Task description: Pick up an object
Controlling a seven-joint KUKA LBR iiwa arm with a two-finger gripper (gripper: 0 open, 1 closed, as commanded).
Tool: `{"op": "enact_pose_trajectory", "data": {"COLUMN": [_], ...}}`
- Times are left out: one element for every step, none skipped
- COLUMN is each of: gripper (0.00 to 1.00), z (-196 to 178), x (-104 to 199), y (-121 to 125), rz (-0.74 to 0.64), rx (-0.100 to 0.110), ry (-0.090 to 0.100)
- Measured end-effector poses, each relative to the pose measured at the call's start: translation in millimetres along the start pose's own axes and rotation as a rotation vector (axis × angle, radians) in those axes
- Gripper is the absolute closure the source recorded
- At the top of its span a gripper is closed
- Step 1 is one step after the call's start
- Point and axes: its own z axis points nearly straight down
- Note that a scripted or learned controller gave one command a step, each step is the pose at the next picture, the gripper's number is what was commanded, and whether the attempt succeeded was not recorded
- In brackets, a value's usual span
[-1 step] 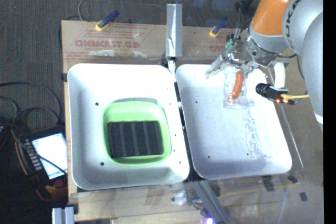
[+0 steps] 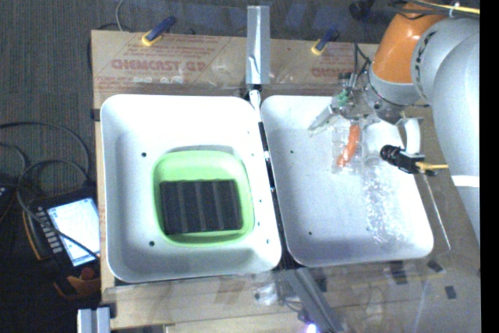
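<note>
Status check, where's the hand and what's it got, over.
Hand low over the right bin's far end, grip unclear. Orange piece in clear wrap just beneath it, touching or not unclear. Green tray sits in the left bin, out of the way.

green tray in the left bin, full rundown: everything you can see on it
The green tray is pale green, plastic-looking, squarish with rounded corners and a raised rim. Its dark inset has four ribbed sections running side by side. It lies flat, right way up, on the floor of the left bin, toward the near wall. Nothing else touches it.
</note>
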Motion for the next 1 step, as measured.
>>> {"op": "enact_pose_trajectory", "data": {"gripper": [0.0], "z": [12.8], "x": [-28.4], "y": [-41.5], "rz": [0.031], "rx": [-0.003], "ry": [0.006]}}
